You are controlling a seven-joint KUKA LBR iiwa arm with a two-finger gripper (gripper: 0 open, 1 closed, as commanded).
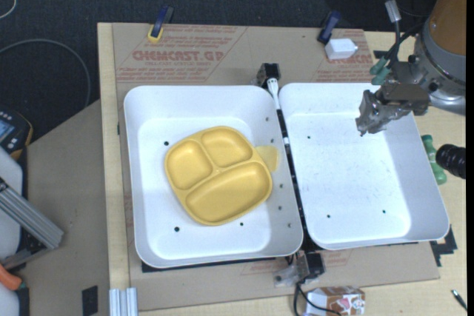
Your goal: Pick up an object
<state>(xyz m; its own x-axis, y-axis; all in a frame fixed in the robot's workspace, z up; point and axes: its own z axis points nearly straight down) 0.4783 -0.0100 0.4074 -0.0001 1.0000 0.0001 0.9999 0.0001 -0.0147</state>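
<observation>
The yellow plate (217, 175) lies flat in the left bin (141, 159), well apart from the claw (368, 121) hanging at ten o'clock over the right bin (348, 181); whether it is apart or together, I cannot tell. Best pinch the plate's raised rim

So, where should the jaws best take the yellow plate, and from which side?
Probably the plate rim, from above: it lies flat and is wide, so only its thin raised edge fits between jaws. The edge toward the left bin's middle has more room.
</observation>
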